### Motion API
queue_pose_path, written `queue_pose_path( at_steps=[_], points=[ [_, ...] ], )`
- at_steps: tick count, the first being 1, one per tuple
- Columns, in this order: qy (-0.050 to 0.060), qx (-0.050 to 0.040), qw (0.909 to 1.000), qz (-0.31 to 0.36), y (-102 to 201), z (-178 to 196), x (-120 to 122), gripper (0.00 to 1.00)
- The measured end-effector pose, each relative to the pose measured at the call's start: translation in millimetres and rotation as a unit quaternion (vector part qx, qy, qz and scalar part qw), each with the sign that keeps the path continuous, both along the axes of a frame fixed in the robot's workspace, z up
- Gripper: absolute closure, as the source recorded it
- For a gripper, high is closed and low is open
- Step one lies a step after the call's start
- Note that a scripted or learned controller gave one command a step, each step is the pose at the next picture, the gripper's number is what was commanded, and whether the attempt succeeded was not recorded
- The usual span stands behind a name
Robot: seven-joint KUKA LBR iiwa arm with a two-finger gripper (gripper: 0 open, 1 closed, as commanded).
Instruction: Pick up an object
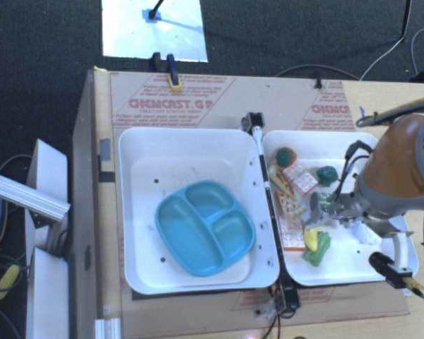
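Count: 2 white bins on the bench, left bin and right bin. Left bin: 1 blue divided tray with 3 compartments. Right bin: 1 orange-and-green round item near the far edge, 1 dark green lump, 1 yellow piece, 1 green piece toward the near edge, plus printed cards overlapping along the left edge, roughly 3, exact count unclear. 1 arm, 1 gripper.
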State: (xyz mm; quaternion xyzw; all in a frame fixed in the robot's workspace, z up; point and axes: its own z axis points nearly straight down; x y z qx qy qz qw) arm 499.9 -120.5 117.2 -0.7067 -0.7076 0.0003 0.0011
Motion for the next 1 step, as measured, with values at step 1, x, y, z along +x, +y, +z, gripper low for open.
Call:
queue_pose_path(
  at_steps=[1],
  points=[
    [-0.009, -0.0036, 1.0000, -0.001, 22.6, -28.7, -7.5, 0.00]
  ],
)
